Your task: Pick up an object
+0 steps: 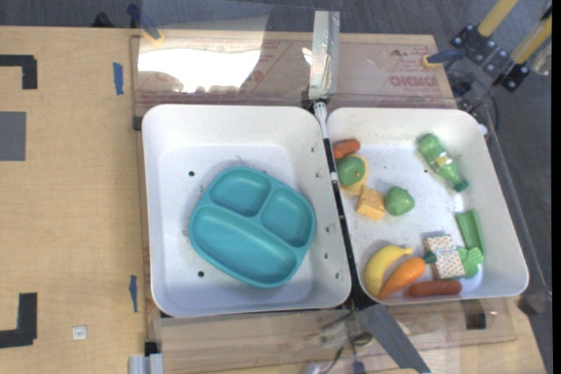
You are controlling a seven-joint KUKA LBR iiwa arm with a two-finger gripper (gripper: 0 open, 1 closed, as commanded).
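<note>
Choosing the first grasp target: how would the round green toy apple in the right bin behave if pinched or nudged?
The round green toy apple looks smooth and ball-shaped, so it would probably roll when nudged. It sits apart from the yellow cheese wedge, so nothing blocks it. Its glossy plastic-like surface may slip from a two-finger pinch.

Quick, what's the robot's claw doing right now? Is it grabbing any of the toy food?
Gripper: cannot be told from this picture. The toy food, like the banana and carrot, lies loose in the right bin.
</note>
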